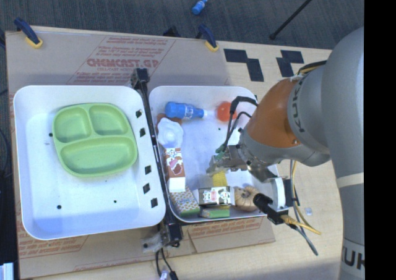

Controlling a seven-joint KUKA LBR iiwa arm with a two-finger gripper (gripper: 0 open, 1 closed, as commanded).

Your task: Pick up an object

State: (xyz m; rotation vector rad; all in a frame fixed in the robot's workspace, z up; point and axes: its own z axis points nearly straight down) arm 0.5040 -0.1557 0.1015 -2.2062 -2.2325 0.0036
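Object candidates, camera view: all loose items sit in the right bin [204,96]. None is seen between the fingers. Under the gripper [221,162] lies a small yellow item [219,178], partly hidden, shape unclear.

Gripper: low inside the right bin, near its middle, below the orange band [278,118] of the arm. The wrist covers it from above, so whether the fingers are released or clenched cannot be told.

Right bin contents:
- blue bottle [183,110] lying on its side near the far edge, cap end toward the right
- orange ball [223,110] just beside the bottle, at the far right corner
- white crumpled wrapper [168,131] along the left wall
- brown-and-white carton [175,162] lying flat along the left wall, nearer than the wrapper
- speckled green block [184,201] at the near left corner
- small printed box [215,196] at the near edge, with a flat green piece [215,212] just in front of it
- tan rounded item [245,198] at the near edge, right of the printed box

Left bin [37,211]: one green divided plate [94,139], three compartments, sitting flat toward the far half of the bin.

Both bins rest side by side on the cardboard-covered bench [185,56].
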